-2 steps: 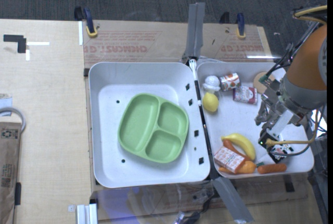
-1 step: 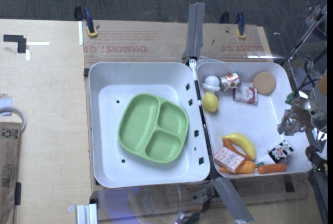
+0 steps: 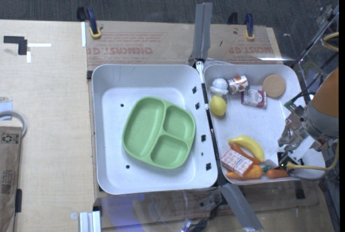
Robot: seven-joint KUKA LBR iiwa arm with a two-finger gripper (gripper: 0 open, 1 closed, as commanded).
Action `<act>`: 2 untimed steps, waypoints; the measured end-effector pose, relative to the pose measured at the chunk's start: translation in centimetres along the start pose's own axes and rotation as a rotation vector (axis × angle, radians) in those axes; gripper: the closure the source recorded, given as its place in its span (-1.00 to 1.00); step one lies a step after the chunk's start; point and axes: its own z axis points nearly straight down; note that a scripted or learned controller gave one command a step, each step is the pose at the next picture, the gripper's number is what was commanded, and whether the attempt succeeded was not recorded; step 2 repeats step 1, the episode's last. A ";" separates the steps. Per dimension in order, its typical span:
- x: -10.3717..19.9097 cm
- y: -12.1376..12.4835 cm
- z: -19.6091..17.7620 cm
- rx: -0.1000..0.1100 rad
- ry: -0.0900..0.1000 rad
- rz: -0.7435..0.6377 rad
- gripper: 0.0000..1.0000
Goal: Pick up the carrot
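Gripper (image 3: 289, 146) hanging low at the right edge of the right bin (image 3: 291, 72), metal and cable clutter around it; cannot tell its opening state, and nothing visibly held. Sits just above and right of the carrot (image 3: 276, 173), near but contact not resolvable. Carrot: small, orange, tapered, lying flat on the bin floor against the near rim, front right corner. Long axis roughly left-right, slightly tilted; which end is the tip is too blurred to call. Just left of it, a second orange piece (image 3: 253, 171) and a red-and-white box (image 3: 235, 161), with a banana (image 3: 249, 146) curved over them. Yellow cable loop (image 3: 310, 169) running right beside the carrot. Farther back in the same bin: lemon (image 3: 218, 105), small white item (image 3: 219, 85), can (image 3: 237, 84) on its side, dark red packet (image 3: 254, 98), tan round disc (image 3: 274, 86). Left bin (image 3: 108, 118) carrying a green three-compartment plate (image 3: 159, 132), well apart from the gripper. Arm's orange band (image 3: 328, 97) at the right edge of the view, above the wrist.
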 end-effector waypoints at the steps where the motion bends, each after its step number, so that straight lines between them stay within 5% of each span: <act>1: 0.3 2.8 -1.6 0.009 -0.007 -0.212 1.00; 2: 0.3 2.8 -1.6 0.009 -0.007 -0.212 1.00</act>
